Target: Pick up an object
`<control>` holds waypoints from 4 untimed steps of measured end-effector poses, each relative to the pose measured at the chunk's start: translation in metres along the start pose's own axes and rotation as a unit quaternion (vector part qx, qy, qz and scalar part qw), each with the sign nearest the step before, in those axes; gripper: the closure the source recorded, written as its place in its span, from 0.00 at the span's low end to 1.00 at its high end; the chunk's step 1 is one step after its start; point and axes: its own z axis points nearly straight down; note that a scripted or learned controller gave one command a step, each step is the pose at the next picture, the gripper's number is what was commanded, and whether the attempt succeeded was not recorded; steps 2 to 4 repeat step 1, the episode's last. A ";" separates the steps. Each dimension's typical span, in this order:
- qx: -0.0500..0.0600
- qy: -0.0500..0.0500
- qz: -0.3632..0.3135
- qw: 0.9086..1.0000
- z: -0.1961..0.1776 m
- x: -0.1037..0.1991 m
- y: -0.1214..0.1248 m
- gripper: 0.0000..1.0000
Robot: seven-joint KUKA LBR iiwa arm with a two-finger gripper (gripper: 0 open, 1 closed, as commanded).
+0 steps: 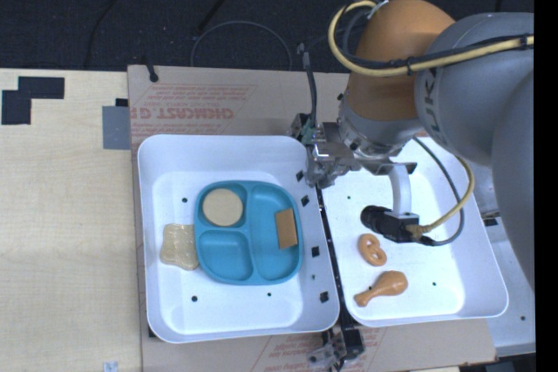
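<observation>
Where the two bins meet, the gripper (316, 159) sits over the divide, at the far end; can't tell if it's open or closed. Pretzel (372, 249) & drumstick (384, 286) lie in the view-right bin (453, 274), apart from it. Blue tray (235, 261) w/ round biscuit (221, 206) & brown slab (286, 228) is in the other bin (174, 179).
</observation>
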 end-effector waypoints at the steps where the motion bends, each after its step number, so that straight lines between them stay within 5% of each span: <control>1: 0.001 0.000 0.000 1.000 0.018 0.049 0.000 1.00; 4: 0.001 0.000 0.000 1.000 0.018 0.049 0.000 1.00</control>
